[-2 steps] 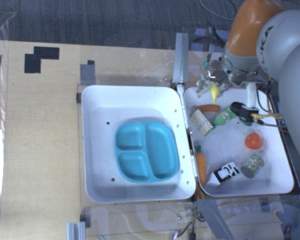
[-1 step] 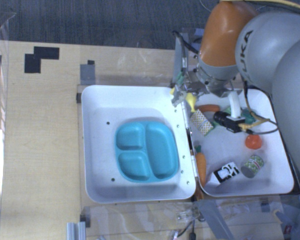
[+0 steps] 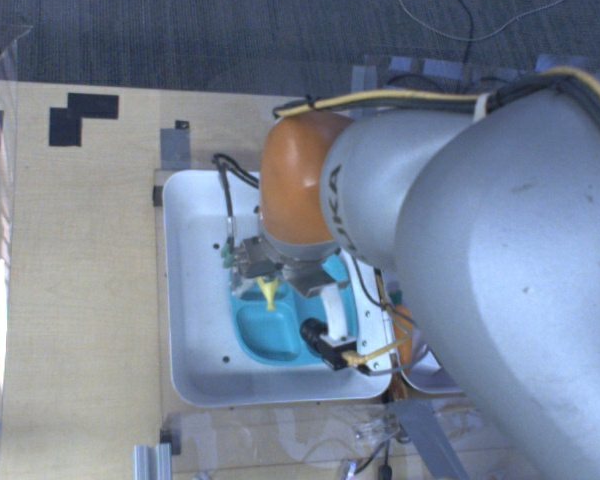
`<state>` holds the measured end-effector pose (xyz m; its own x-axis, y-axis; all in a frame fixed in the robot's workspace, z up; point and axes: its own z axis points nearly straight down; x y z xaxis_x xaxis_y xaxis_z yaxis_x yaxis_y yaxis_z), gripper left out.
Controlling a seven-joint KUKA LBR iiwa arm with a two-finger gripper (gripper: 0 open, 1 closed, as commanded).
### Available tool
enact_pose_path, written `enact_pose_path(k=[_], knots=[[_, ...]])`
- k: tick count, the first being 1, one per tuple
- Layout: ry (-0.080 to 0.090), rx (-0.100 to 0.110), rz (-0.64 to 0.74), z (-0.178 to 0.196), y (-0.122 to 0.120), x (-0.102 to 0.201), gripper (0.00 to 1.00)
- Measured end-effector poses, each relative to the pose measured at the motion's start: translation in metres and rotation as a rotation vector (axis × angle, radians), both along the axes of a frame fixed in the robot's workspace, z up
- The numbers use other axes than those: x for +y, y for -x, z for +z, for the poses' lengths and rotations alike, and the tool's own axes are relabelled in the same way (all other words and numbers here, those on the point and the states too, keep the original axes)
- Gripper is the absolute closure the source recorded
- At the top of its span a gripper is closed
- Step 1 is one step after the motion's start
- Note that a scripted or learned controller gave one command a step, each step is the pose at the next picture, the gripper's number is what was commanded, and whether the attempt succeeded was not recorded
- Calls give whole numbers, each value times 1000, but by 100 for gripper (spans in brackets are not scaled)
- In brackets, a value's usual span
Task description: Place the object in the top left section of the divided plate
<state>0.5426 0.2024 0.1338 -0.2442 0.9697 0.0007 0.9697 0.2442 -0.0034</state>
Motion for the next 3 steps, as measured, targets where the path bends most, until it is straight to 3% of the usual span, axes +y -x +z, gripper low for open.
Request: enact_pose_path(k=[1, 2, 3], knots=[[-1, -2, 245, 31, 27, -51, 100], [-2, -3, 396, 53, 55, 12, 100], [-2, -3, 396, 53, 55, 11, 0]])
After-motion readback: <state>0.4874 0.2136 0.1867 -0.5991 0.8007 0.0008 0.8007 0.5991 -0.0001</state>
